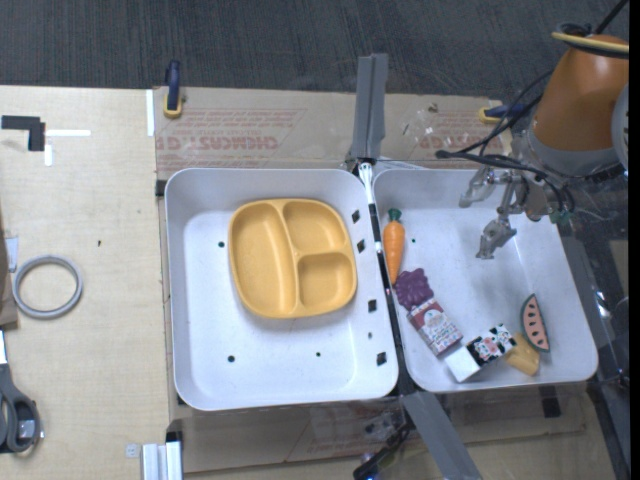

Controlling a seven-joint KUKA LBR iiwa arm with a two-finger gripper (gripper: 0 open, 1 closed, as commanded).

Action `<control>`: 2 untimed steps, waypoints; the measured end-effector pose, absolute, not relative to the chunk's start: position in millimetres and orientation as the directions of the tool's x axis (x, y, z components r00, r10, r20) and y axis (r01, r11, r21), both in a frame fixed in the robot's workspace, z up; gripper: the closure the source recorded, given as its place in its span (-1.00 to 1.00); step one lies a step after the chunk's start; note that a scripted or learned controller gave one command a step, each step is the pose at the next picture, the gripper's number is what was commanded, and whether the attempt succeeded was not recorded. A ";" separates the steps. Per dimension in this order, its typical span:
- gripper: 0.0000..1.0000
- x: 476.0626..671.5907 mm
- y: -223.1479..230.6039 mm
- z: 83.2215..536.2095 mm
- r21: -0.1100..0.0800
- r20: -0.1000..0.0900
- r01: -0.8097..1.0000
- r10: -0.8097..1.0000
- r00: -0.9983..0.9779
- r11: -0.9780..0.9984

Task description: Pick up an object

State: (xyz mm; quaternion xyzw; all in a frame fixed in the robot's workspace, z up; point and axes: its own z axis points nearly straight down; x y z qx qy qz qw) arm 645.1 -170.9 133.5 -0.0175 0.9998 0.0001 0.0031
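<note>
My gripper (495, 226) hangs over the upper middle of the right bin (570, 268), open, with nothing between its fingers. Below and left of it lie an orange carrot (393, 247), purple grapes (413, 287) and a red and white carton (434, 329). At the bin's front sit a black and white spotted box (491, 347), a white block (462, 367), a yellow wedge (523, 361) and a watermelon slice (534, 323). The gripper touches none of them.
A yellow divided plate (293, 258) lies in the left bin (195, 348). A grey divider bar (370, 108) runs back between the bins. On the bench to the left rest a roll of tape (45, 286) and scissors (15, 418).
</note>
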 end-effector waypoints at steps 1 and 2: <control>-1.00 604.4 -97.0 112.2 0.000 -0.004 -0.156 -0.156 -0.988 0.988; -1.00 606.1 -85.9 192.8 0.000 -0.005 -0.027 -0.027 -1.000 1.000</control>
